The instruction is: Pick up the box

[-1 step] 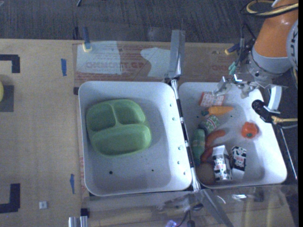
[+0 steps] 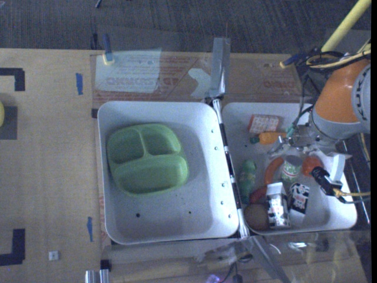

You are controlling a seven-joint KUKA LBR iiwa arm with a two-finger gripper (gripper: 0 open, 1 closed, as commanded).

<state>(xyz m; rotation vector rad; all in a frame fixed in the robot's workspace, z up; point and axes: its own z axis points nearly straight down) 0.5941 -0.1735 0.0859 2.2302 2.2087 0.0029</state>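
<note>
1. The bench (image 2: 47,175) lies nearest; the left bin (image 2: 200,217) holds a green tray (image 2: 147,157).
2. The right bin (image 2: 344,214) is crowded. The arm (image 2: 344,102) covers part of it.
3. The box (image 2: 263,123), flat at the far left corner, looks light, stiff cardboard, best pinched across its short edges.
4. The gripper (image 2: 294,143) hangs near it among cartons (image 2: 277,205); open or closed, I cannot tell.

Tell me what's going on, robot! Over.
Tool low in the right white bin, fingers unclear. Small pale cardboard box with red print lies untouched by the bin's far wall. Orange bottle lies right beside it.
</note>
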